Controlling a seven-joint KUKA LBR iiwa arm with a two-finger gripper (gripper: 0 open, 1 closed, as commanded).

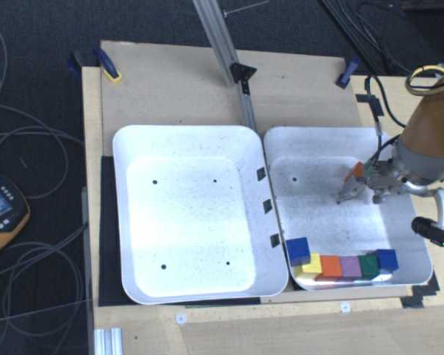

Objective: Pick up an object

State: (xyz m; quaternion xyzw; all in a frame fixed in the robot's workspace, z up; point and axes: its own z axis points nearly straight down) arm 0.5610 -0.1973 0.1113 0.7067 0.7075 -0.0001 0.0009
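The things to pick are small coloured blocks, crowded in a row against the near wall of the right bin (pixel 281 148). From the left: a blue block (pixel 297 250) standing slightly back from the rest, a yellow block (pixel 310 266) below it, an orange block (pixel 331 266), a purple block (pixel 351 267), a green block (pixel 368 265) and a second blue block (pixel 386 259) at the right end. They sit touching or nearly touching one another, right up against the bin's rim, and something pale lies under the front of the row, too small to make out.

The gripper (pixel 349 193) hangs over the middle of the right bin, well apart from the row of blocks, at the end of the grey arm (pixel 427 135) with its orange band. Its dark fingers point toward the left and down at the bin floor; an orange-red bit shows just above them. Whether the fingers are apart or together cannot be told, and nothing is visible between them.

The left bin (pixel 133 143) lies beside the right one, their walls touching along the middle, where three small dark clips (pixel 267 205) sit. A slanted metal rail (pixel 222 39) runs from the top of the view down to the join between the bins. Blue clamps (pixel 108 65) grip the far corners of the tabletop (pixel 296 91), and a yellow-edged handheld device (pixel 1 209) lies on the dark floor to the left among cables.
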